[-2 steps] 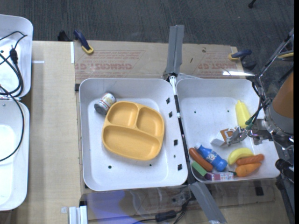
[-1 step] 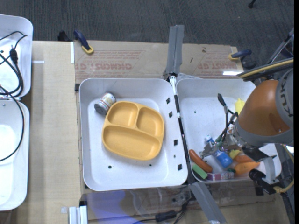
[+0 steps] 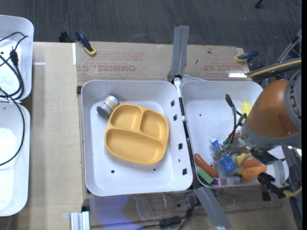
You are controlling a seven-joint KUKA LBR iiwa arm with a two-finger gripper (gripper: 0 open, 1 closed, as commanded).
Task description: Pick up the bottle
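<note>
A small blue bottle [image 3: 228, 165] lies among toys in the front part of the right bin [image 3: 201, 109]. The grey arm with its orange band [image 3: 276, 110] reaches in from the right. Its gripper [image 3: 224, 151] hangs low over the pile, directly above and touching or nearly touching the bottle's upper end. A blue-and-white piece [image 3: 214, 142] shows just left of the gripper; I cannot tell whether it belongs to the bottle. The arm's wrist hides part of the pile.
Around the bottle lie an orange carrot [image 3: 205, 164], a green piece [image 3: 205, 177], a pink box [image 3: 225, 180], another orange piece [image 3: 252, 172] and a yellow item [image 3: 246, 108]. The left bin [image 3: 91, 143] holds a yellow divided plate [image 3: 136, 133] and a small can [image 3: 107, 105].
</note>
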